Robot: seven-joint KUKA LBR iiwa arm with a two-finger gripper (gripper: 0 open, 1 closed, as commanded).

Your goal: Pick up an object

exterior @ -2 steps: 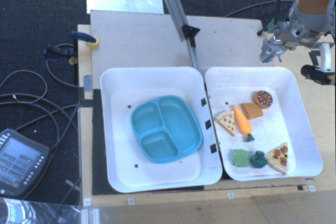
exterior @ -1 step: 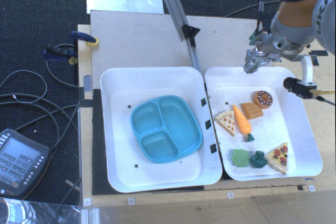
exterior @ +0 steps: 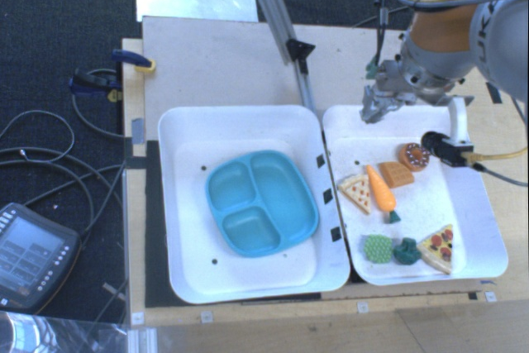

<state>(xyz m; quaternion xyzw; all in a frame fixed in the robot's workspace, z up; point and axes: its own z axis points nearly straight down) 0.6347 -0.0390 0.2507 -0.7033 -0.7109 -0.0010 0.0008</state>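
Two shallow white bins are seen side by side on a bench. In the left bin (exterior: 178, 202) a blue three-compartment tray (exterior: 262, 202) is laid. The grey arm (exterior: 471, 4) with an orange band is reached in from 2 o'clock; its gripper (exterior: 376, 107) is held over the 11 o'clock corner of the right bin (exterior: 479, 211), nothing between its slightly parted fingers. Toy food is scattered there: a carrot (exterior: 381, 187) at centre, pizza slices at 9 (exterior: 357, 193) and 5 o'clock (exterior: 437, 247), a doughnut (exterior: 412, 155) at 1 o'clock, broccoli (exterior: 406, 250) at 6 o'clock.
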